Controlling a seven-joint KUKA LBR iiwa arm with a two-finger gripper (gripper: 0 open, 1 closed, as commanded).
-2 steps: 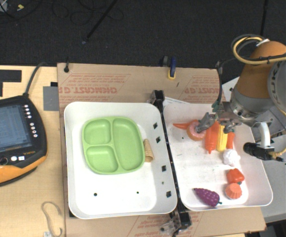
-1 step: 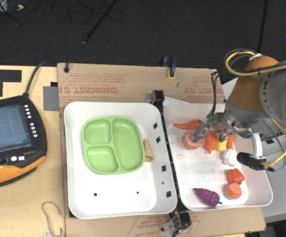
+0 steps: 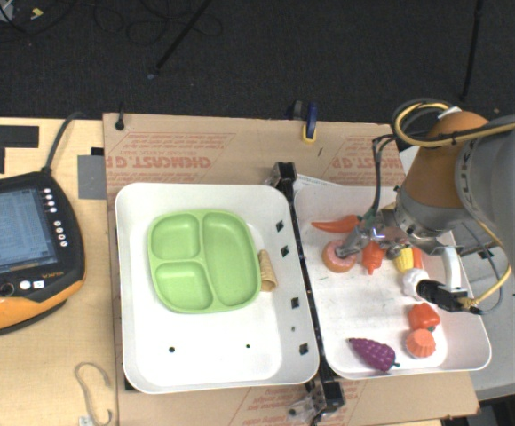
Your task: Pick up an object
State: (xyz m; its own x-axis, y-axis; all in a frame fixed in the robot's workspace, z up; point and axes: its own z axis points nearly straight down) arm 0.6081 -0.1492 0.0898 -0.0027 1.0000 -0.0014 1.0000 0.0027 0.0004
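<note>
Nearest the camera, at the front of the right bin, a purple knobbly toy lies on the white floor, and just to its right sits an orange ridged piece. A red-orange block lies just behind that piece. Further back is a white lump, then a small yellow piece close under the arm's wrist. The gripper hangs low over the middle of this bin, reached in from the right on the grey arm with its orange band. Whether it is released or clenched cannot be told, since its tip blends with the toys below. A small orange piece lies right at its tip, and whether that piece is gripped or only lying there I cannot tell. A pink ring lies just to the left of the tip, flat on the bin floor. Behind the ring, a red pepper-shaped toy points toward the left wall. In the left bin, a green plate with 3 compartments lies flat, with a tan cone-like item just beside its right edge. Both bins rest on brown cardboard covering the counter. A handheld control tablet with an orange underside lies well apart on the left. A blue clamp grips the far edge of the cardboard, and black cables trail across the dark ground beyond.
</note>
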